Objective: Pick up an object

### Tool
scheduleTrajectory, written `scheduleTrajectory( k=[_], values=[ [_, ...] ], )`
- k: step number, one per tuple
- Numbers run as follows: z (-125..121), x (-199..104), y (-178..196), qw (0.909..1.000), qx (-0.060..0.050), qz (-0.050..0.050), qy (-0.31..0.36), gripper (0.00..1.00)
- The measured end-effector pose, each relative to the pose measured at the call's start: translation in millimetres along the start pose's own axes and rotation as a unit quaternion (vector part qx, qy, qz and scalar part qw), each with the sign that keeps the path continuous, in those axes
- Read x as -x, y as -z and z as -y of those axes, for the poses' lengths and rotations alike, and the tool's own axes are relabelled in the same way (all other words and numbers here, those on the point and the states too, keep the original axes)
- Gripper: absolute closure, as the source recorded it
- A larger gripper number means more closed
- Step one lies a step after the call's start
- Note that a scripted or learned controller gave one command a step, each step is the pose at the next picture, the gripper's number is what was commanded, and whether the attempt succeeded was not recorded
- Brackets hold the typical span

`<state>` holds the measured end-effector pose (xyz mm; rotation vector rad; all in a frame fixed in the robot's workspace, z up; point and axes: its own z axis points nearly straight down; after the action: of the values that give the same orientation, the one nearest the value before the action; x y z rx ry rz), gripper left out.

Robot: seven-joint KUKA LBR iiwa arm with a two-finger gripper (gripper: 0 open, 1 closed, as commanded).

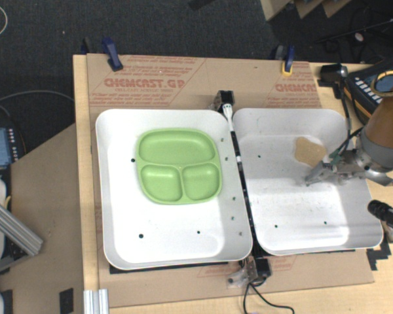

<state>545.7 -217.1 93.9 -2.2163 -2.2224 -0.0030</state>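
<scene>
In the right-hand bin (295, 227), toward its far right part, lies a small flat tan object (308, 150) that looks like a scrap of cardboard or sponge, resting on the white floor of the bin. Just beside it, on its near right, the end effector (321, 173) has its tip low over the bin floor; the arm (380, 136) reaches in from the right edge, its orange band showing above the grey wrist. From where I stand I cannot tell how the tip is set, as the metal parts blur together, and nothing is visibly gripped. The tan object sits apart from the tip, though close. In the left-hand bin (118, 234) a green divided plate (179, 165) with three compartments lies flat, up toward the far middle. Both bins sit side by side on a brown board on the worktop (85, 175), with blue clamps (111, 53) at its far edge.
</scene>
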Motion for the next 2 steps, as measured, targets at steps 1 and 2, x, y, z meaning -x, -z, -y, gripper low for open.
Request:
scheduleTrajectory(
  k=[1,2],
  values=[
    [-62,0,-10,1.0000,-0.001,-0.004,0.002,0.00],
    [-101,3,-11,0.9996,-0.026,-0.010,0.001,0.00]
  ],
)
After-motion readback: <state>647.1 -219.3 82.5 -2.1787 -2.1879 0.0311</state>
